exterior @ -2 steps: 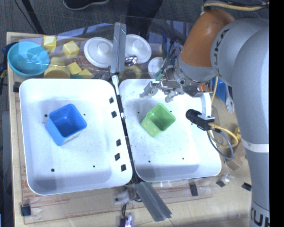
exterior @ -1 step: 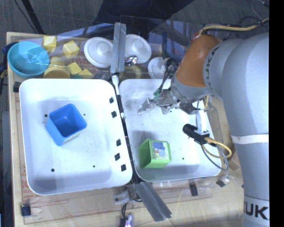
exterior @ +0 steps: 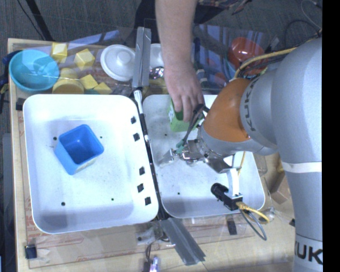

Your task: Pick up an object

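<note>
Green block (exterior: 177,119) sits at twelve o'clock in the right bin (exterior: 249,200), gripped by a person's hand (exterior: 185,93); the claw (exterior: 183,150) hovers just below, its spread unclear.

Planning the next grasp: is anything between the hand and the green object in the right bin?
Yes. A person's hand reaches in from above and grips the green object at the right bin's upper edge, just above the robot hand. Wait before approaching.
</note>
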